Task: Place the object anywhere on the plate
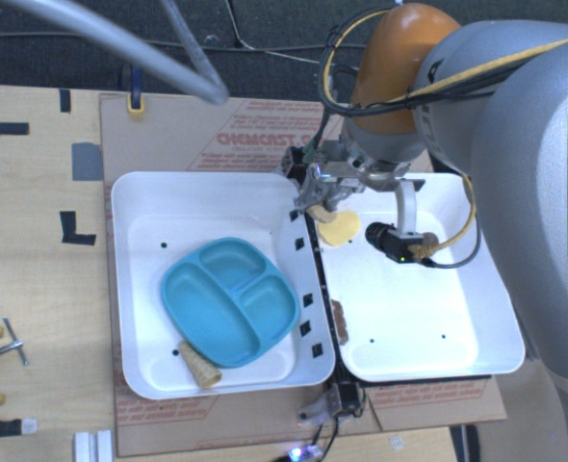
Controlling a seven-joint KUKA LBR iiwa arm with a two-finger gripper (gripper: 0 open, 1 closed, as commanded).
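Observation:
A blue divided plate point(230, 299) lies in the left white bin point(130, 258). A pale yellow flat object point(340, 228) rests in the right bin point(457, 335), near its upper left corner beside the divider. My gripper point(320, 200) hangs right over that corner, its tip just above and left of the yellow object. A tan cork-like piece point(199, 364) lies in the left bin, touching the plate's lower edge.
The grey arm with its orange band point(400, 56) covers the upper right of the view. A black divider strip point(313, 296) runs between the bins. A grey pole point(101, 27) crosses the upper left. Cardboard point(255, 133) lies under the bins.

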